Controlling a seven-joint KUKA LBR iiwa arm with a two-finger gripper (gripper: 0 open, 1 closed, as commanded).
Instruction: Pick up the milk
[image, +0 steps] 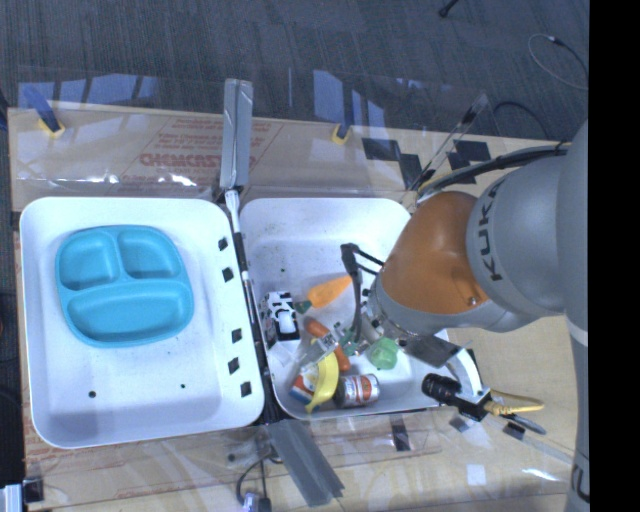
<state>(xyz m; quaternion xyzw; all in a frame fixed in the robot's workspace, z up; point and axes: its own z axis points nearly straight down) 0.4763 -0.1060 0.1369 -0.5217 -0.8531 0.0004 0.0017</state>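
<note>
Left bin (40, 300): holds a blue divided tray (122, 283), nothing else of note. Well apart from the work.

Right bin (300, 215): clutter bunched in the lower half. At its left wall, a small black-and-white carton, taken to be the milk (282, 312); it sits just beside the divider between the bins, apart from the pile. Right of it a carrot (330, 292), lying at a slant. Below, a banana (322, 380) over a can (358, 390), touching. A green piece (382, 352) sits near the wrist.

Tool (350, 335): hangs low over the middle of the clutter, right of the milk and not on it. State of the tool cannot be told; the wrist and clutter mask it. Nothing is seen held.

Step in hand, by my reading: reach and align on the milk. To do it well, shift the tool left toward the bin wall, clear of the carrot, and centre over the carton before dropping. The wall is close on one side, so set the closing line along the wall, not across it. Risk: nudging the carton into the corner.

Arm: enters from the right, orange band (430, 265) over the bin's right half, wrist bent steeply down, grey link (530, 240) behind it above the tabletop (540, 375).
</note>
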